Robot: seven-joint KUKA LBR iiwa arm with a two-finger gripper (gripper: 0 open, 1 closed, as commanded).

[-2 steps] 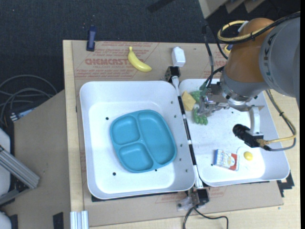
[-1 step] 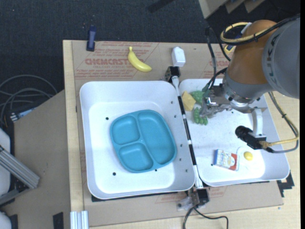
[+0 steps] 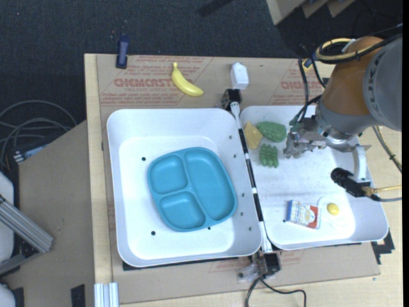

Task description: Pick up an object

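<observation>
1. The right bin (image 3: 358,232) has bare floor mid-way; green toys (image 3: 270,142) crowd its far-left corner, and a small carton (image 3: 301,214) and yellow ball (image 3: 333,208) sit by its near edge.
2. The blue tray (image 3: 190,188) fills the left bin's (image 3: 128,133) middle.

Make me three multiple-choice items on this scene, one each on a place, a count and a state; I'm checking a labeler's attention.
1. Where does the banana lie?
A. in the left bin
B. on the board behind the bins
C. on the blue tray

2. How many compartments does the blue tray have?
A. two
B. three
C. five

3. How does the small carton rest?
A. flat on the right bin floor
B. standing on the tray
C. leaning on the banana

Key: 1 B, it lies on printed cardboard outside the bins; 2 B, three hollows show; 3 A, it lies near the front wall.
</observation>
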